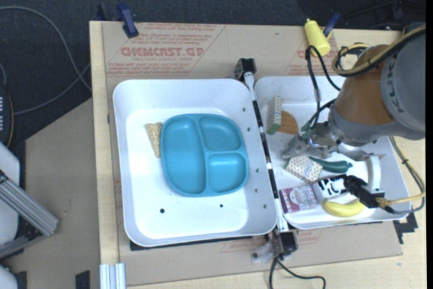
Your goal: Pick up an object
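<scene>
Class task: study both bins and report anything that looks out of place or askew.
One thing stands out: in the left bin, a tan waffle-patterned piece lies partly tucked under the left edge of the blue divided plate, not on it. The plate itself sits at a slant to the bin's sides.

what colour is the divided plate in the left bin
Light blue; the three-compartment plastic plate shows plainly in the camera view.

A blue divided plate [203, 153] is being shown in a white bin [128, 145]; a yellow banana [344, 208] and a checked packet [304, 168] in the other.
</scene>
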`<state>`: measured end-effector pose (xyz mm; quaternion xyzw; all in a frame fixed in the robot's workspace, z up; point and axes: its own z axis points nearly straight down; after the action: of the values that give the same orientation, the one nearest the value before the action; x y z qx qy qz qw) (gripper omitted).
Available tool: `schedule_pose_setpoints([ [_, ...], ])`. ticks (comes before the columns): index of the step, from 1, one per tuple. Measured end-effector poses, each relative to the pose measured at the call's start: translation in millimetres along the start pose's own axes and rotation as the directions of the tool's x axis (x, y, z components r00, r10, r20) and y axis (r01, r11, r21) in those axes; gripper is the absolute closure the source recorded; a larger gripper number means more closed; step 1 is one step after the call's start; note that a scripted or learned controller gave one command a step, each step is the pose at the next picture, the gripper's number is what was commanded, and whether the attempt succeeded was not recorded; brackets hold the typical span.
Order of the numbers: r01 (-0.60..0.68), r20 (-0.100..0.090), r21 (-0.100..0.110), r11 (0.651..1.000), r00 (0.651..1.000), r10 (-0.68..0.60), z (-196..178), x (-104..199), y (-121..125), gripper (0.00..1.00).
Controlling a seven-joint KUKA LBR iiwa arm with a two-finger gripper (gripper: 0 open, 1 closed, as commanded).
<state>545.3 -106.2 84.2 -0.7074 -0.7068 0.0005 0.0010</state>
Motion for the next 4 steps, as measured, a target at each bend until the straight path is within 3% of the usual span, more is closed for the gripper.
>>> schedule_pose_setpoints([
  [1, -0.001, 0.000, -0.003, 1.000, 1.000, 0.001, -10, 0, 1, 1.00],
  [2, -0.001, 0.000, -0.002, 1.000, 1.000, 0.001, -10, 0, 1, 0.00],
  [3, 0.000, 0.000, -0.001, 1.000, 1.000, 0.000, 0, -8, -30, 0.00],
  [4, -0.001, 0.000, -0.003, 1.000, 1.000, 0.001, -10, -8, -29, 1.00],
])
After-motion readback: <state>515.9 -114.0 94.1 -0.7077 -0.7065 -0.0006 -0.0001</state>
